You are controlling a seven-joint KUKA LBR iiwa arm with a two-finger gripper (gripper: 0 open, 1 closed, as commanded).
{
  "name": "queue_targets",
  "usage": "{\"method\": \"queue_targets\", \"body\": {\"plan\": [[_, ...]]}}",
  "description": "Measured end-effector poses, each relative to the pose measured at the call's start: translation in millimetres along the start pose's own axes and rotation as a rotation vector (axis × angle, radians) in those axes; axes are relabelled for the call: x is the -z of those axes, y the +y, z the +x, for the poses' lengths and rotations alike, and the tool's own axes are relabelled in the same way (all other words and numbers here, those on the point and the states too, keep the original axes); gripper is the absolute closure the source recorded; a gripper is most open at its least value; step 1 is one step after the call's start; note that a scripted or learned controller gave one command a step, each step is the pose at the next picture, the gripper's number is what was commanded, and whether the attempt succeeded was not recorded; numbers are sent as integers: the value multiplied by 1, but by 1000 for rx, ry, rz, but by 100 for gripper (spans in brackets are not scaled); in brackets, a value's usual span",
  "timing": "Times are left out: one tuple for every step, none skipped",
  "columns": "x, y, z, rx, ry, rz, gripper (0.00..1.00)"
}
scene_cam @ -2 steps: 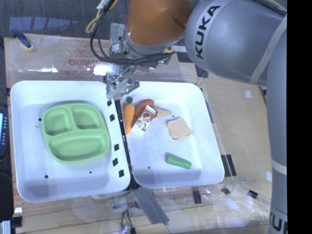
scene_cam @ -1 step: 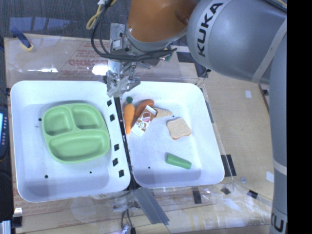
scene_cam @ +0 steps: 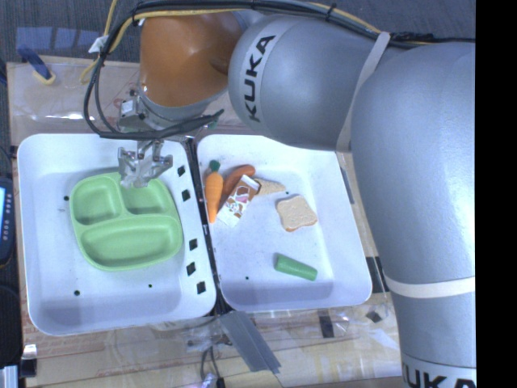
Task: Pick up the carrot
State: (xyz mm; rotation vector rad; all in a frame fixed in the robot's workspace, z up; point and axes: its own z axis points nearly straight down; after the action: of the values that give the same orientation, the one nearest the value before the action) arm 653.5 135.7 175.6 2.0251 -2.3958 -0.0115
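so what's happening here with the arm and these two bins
A grey arm reaches in from the right, and its tool hangs over the left bin, just above the top edge of a green divided plate. Nothing shows between its fingers. The carrot it is meant to pick up lies untouched in the right bin, close to the wall between the bins, beside a small carton, a sausage, a slice of bread and a green stick.
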Motion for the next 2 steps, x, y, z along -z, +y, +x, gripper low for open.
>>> {"method": "queue_targets", "body": {"plan": [[37,6,-49,965,2,9,100],[137,10,-71,1143,4,16,100]]}}
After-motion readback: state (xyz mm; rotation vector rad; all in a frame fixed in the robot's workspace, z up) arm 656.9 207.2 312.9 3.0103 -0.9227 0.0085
